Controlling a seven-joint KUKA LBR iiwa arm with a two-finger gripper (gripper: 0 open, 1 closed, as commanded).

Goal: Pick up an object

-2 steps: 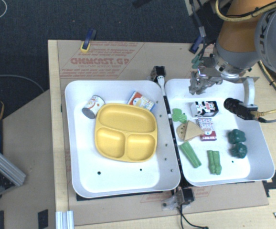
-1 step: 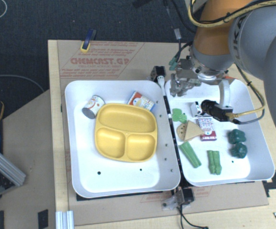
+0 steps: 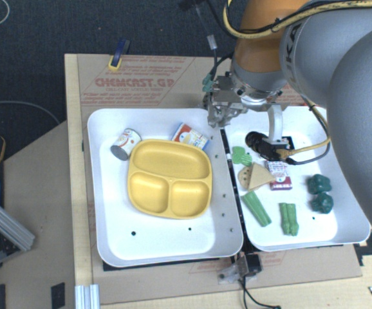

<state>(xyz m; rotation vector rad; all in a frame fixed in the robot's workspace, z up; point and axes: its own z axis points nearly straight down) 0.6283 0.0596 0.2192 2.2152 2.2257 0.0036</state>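
My gripper (image 3: pixel 219 116) hangs over the far end of the wall between the two bins, just right of a small red, white and blue carton (image 3: pixel 191 136). Nothing shows held in it. In the left bin (image 3: pixel 102 192) lie a yellow divided plate (image 3: pixel 170 177), the carton at the plate's far edge, and a small can (image 3: pixel 125 143) on its side. The right bin (image 3: pixel 347 227) holds a tan wedge (image 3: pixel 257 176), a red and white packet (image 3: pixel 280 177), a light green piece (image 3: pixel 241 156), two green pods (image 3: pixel 257 208) (image 3: pixel 289 219) and two dark green lumps (image 3: pixel 319 185) (image 3: pixel 323 203).
The arm's grey body covers the right bin's far right corner. Both bins rest on a brown board (image 3: pixel 141 79) with red lettering, and a blue and yellow clip (image 3: pixel 117 55) lies at its far edge. Bare white floor shows at the front of the left bin.
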